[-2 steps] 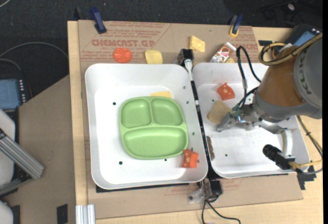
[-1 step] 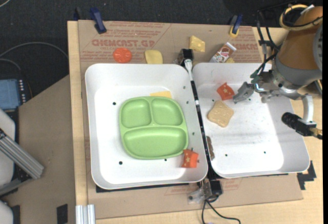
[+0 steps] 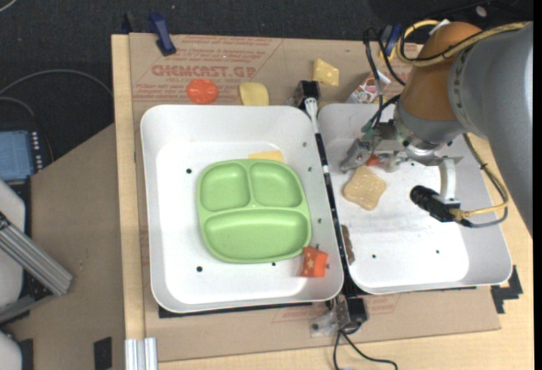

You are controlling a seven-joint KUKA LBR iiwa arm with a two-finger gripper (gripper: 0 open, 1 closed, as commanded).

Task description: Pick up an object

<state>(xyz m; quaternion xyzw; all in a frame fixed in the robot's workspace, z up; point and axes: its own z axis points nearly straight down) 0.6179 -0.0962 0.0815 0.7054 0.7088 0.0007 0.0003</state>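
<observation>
White bins side by side on the cardboard-topped bench. In the left bin [image 3: 169, 190] we've got a green divided plate [image 3: 252, 210], a pale yellow piece [image 3: 267, 157] just behind it and a small orange toy [image 3: 314, 262] at its front right corner. In the right bin [image 3: 406, 258] lies a tan slice of toast [image 3: 365, 189], near the divider. The gripper [image 3: 373, 152] hangs low just behind the toast, and we honestly cannot tell how it stands from this angle. Up behind the bins on the cardboard sit an orange tomato-looking thing [image 3: 201, 91], a yellow lump [image 3: 253, 93] and a yellow cheese wedge [image 3: 326, 72]
</observation>
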